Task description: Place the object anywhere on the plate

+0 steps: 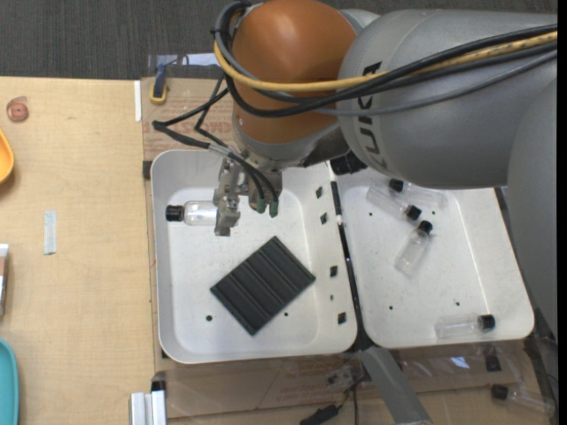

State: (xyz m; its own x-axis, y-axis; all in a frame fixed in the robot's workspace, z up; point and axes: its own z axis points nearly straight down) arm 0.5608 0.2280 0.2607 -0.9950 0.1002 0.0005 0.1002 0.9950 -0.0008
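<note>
Clear plastic vial with a black cap lies on its side in the left bin, just beside the gripper, whose finger state cannot be told. Black ribbed plate lies flat and uncovered near the bin's middle, below the gripper, apart from the walls, leaving open floor between vial and plate.

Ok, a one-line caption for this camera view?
Gripper beside a clear vial in the left bin, above a black plate; more vials lie in the right bin.

Fingers beside vial, above plate
</note>
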